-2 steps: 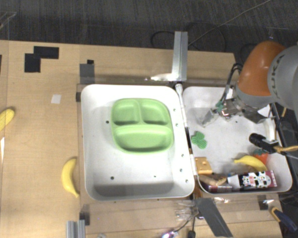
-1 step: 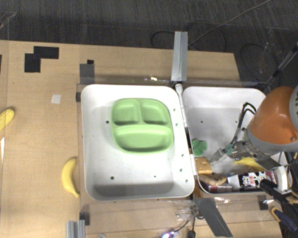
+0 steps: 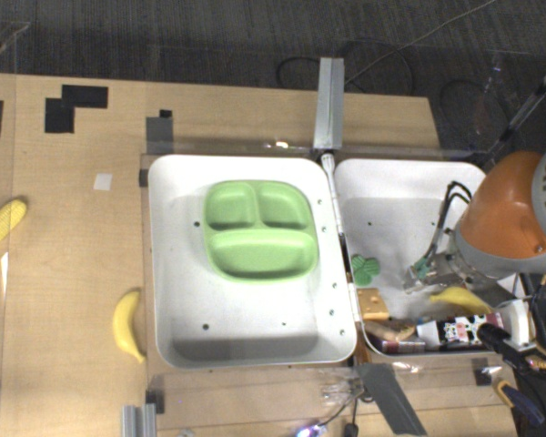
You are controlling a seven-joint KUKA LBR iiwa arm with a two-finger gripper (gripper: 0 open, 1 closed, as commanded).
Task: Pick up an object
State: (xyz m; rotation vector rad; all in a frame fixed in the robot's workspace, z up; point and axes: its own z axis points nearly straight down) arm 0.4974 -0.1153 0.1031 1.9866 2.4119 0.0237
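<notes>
Arm: we see the grey arm (image 3: pixel 514 217) with its orange band coming in from the right, bent low over the right bin.
Gripper: the gripper (image 3: pixel 434 273) is down inside the right bin, near its front part, with a small green piece at its tip; we cannot tell how it is set, because the wrist covers it.
Right bin: the right bin (image 3: pixel 391 198) is white and shallow, and its things are gathered along the front wall.
Yellow object: a yellow banana-shaped object (image 3: pixel 460 297) lies just below the gripper, very near or touching it; we do not see it held.
Green toy: a small green toy (image 3: pixel 364 269) lies at the left wall of the right bin, apart from the gripper.
Brown block: a brown block (image 3: pixel 374 306) sits near the front left corner of the right bin, just below the green toy.
Other items: a dark thin item (image 3: pixel 396 335) and a black and white packet (image 3: pixel 455 331) lie along the front edge; they are too small for us to name.
Left bin: the left bin (image 3: pixel 177 271) holds a green tray (image 3: pixel 257 228) with three compartments, lying flat in the middle.
Table: on the table (image 3: pixel 64 271), left of the bins, lie a banana (image 3: pixel 127 324) and a corn cob (image 3: pixel 2 226), well apart from each other.
</notes>
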